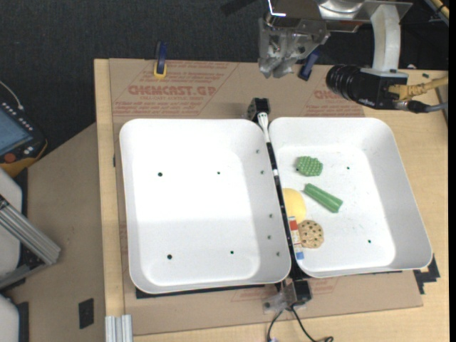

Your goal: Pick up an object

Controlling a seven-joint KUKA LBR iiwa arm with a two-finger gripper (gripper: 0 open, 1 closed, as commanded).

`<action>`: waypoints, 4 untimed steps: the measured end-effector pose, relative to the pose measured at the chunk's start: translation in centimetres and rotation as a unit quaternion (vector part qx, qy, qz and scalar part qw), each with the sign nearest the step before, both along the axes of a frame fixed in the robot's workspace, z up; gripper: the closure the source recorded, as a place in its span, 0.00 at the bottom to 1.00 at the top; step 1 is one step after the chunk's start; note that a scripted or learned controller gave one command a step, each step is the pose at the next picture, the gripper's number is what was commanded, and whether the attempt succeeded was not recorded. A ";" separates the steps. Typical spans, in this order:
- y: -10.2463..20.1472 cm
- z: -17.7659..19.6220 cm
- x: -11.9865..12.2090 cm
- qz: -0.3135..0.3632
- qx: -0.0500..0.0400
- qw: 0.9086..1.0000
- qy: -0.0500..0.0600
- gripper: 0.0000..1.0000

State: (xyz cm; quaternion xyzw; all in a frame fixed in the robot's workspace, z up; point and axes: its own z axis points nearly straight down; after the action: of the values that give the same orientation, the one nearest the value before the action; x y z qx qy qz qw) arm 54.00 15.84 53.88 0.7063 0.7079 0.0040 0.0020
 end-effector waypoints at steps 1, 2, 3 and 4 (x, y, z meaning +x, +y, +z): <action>7.1 -0.4 -1.5 0.003 0.000 1.000 0.003 1.00; 6.6 -3.9 -1.2 -0.002 -0.002 1.000 0.007 1.00; 6.6 -0.1 -3.5 0.000 0.000 1.000 0.001 1.00; 6.7 0.7 -3.4 0.000 0.000 1.000 0.002 1.00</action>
State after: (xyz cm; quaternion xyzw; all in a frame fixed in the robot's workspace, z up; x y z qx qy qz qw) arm 50.60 22.52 54.62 0.7062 0.7080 0.0025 0.0010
